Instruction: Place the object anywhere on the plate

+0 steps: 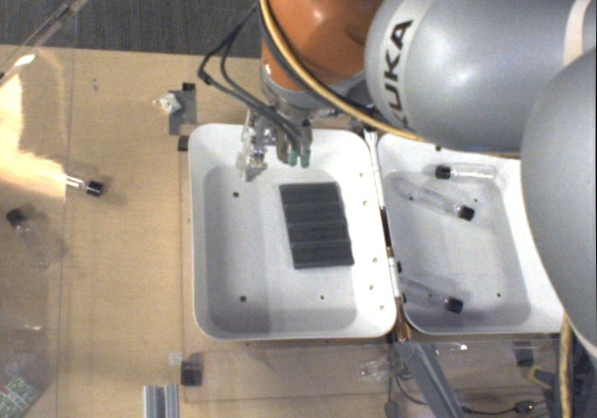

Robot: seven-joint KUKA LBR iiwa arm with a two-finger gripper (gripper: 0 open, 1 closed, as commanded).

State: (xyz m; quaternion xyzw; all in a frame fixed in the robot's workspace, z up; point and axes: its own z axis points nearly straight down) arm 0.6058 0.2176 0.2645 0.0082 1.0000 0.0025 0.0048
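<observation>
Over to the claw [277, 157]: hovering just beyond the far edge of the plate [317, 225], above the far wall of the left bin [215, 257]. Spread, pressed together or pinching something? Cannot tell from up here. Flat on that bin's floor, the plate, black and ridged. Right of the plate, in the right bin [522, 257], three clear black-capped vials: far vial [462, 171], middle vial [438, 200] just nearer, near vial [435, 296] well apart. Well left of the plate, out on the bench [112, 313], two bench vials [84, 185], one partly blurred.
</observation>
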